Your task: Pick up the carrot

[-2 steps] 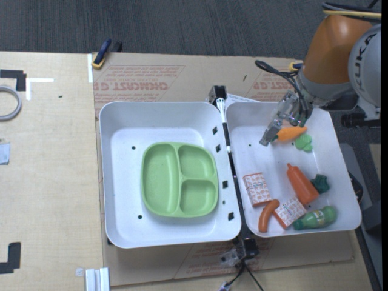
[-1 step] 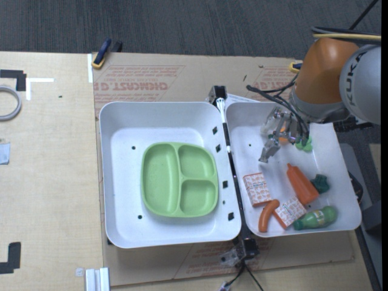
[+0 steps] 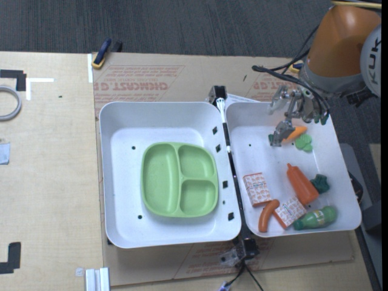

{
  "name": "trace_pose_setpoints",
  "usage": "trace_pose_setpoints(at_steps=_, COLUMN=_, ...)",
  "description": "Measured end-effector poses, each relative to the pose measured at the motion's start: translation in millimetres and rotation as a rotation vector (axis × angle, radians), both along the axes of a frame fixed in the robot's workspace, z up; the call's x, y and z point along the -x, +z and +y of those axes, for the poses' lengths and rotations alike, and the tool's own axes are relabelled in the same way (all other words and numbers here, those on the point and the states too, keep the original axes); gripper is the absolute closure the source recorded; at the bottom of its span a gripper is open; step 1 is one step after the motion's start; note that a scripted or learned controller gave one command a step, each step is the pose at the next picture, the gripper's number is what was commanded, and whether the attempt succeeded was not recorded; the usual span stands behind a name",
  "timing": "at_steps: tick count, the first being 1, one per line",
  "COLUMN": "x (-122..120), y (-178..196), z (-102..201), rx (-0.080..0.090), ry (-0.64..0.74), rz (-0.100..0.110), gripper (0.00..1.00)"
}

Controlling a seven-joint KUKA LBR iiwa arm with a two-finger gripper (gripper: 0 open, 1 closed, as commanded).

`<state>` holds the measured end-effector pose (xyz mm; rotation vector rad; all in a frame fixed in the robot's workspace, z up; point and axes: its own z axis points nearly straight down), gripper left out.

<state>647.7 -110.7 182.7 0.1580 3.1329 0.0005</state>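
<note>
The carrot (image 3: 296, 133), a small orange piece with a light green leafy top, lies in the upper part of the right bin (image 3: 342, 156). My gripper (image 3: 285, 131) hangs over that same spot, its tip right against the carrot's orange end on the left side. The view does not show whether the carrot is gripped or merely touched. The arm, with its orange band, comes in from the upper right.
Lower in the right bin are an orange bottle (image 3: 301, 184), a dark green toy (image 3: 321, 183), a green bottle (image 3: 316, 218), two red-and-white boxes (image 3: 257, 188), and a sausage (image 3: 267, 216). The left bin (image 3: 115, 162) holds a green divided plate (image 3: 180, 179).
</note>
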Motion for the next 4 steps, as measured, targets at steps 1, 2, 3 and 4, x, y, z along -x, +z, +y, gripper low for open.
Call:
trace_pose_setpoints(at_steps=1, x=-8.5, y=-42.5, z=-47.9, rx=0.001, ry=0.198, rz=-0.001, gripper=0.0)
trace_pose_setpoints(at_steps=2, x=-12.1, y=-89.4, z=-20.4, rx=0.001, ry=0.38, rz=0.001, gripper=0.0)
trace_pose_setpoints(at_steps=3, x=17.4, y=-89.3, z=-61.0, rx=0.002, ry=0.521, rz=0.001, gripper=0.0)
trace_pose_setpoints(at_steps=4, x=17.2, y=-89.1, z=-60.3, rx=0.003, ry=0.796, rz=-0.001, gripper=0.0)
